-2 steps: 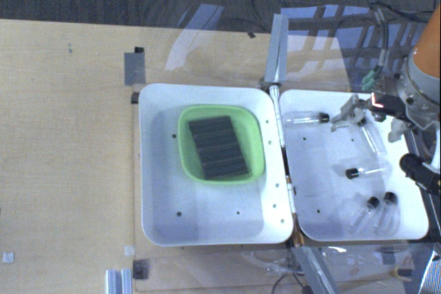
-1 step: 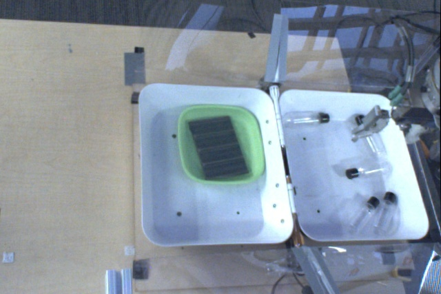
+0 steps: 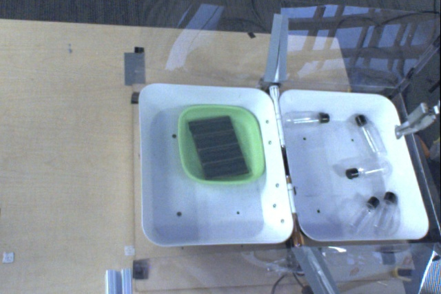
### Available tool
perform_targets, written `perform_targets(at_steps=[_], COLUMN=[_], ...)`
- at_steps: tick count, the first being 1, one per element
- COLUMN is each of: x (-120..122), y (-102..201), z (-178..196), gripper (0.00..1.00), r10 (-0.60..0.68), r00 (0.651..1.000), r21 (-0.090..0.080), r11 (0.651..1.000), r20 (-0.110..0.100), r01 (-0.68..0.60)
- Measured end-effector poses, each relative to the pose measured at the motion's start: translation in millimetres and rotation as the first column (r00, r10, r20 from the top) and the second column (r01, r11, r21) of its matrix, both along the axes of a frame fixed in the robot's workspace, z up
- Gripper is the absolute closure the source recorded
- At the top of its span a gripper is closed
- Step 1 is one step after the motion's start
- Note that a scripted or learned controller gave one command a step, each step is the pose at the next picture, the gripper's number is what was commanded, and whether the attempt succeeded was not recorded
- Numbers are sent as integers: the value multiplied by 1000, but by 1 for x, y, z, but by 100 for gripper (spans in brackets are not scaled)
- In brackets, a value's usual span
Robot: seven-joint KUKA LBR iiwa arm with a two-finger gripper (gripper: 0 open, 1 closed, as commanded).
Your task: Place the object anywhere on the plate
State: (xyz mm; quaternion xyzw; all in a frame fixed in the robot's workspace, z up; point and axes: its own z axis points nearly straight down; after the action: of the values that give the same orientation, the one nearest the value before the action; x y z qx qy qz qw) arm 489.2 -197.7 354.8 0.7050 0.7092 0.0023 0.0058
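A green square plate (image 3: 185,148) sits in the left white bin (image 3: 158,217), towards its back. A dark grey ridged block (image 3: 218,147) lies flat on the plate, slightly turned, well inside the rim. At the right edge of the view, a pale grey part of my gripper (image 3: 415,122) hangs over the right rim of the right bin (image 3: 324,224). It is far from the plate and has nothing visibly in it.
Several clear vials with black caps lie in the right bin: one at the back left (image 3: 306,119), one at the back right (image 3: 369,135), one in the middle (image 3: 364,171), two at the front right (image 3: 379,206). A grey metal post (image 3: 277,51) stands behind the bins.
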Motion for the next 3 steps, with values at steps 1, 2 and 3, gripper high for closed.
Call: perform_targets(at_steps=[1,2,3], x=[0,11,0], y=[30,7,-8], z=[65,69,79], gripper=[0,0,0], r10=[-429,-825,-970], r00=[903,565,242], r21=[6,9,14], r11=[903,565,242], r20=[2,-3,-2], r01=[429,825,970])
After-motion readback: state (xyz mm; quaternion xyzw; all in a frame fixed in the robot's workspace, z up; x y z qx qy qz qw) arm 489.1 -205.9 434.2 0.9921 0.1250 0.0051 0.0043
